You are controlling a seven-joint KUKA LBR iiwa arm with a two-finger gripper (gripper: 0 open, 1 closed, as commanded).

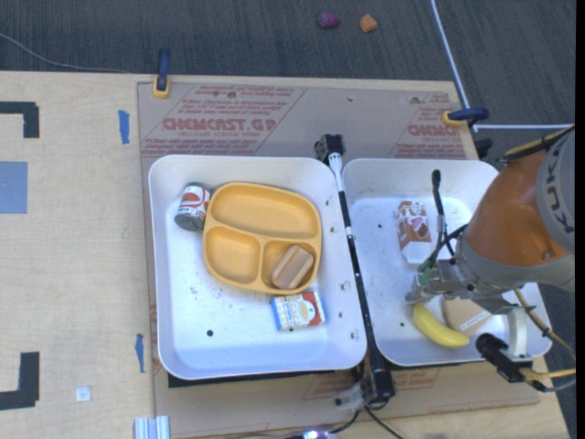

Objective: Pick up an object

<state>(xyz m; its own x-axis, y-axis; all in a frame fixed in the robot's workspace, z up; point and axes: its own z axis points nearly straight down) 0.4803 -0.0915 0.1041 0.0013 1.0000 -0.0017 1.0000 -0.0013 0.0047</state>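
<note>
Two bins sit on the tabletop; near the front edge of the right bin lies a banana, with the pincer low just above it. Whether it is open or closed, I cannot tell. Farther back lies a small carton, so nothing looks lifted yet.

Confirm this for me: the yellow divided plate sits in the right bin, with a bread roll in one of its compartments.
Not quite. The camera view shows the yellow divided plate in the left bin, not the right one. The bread roll does lie in one of its compartments.
</note>
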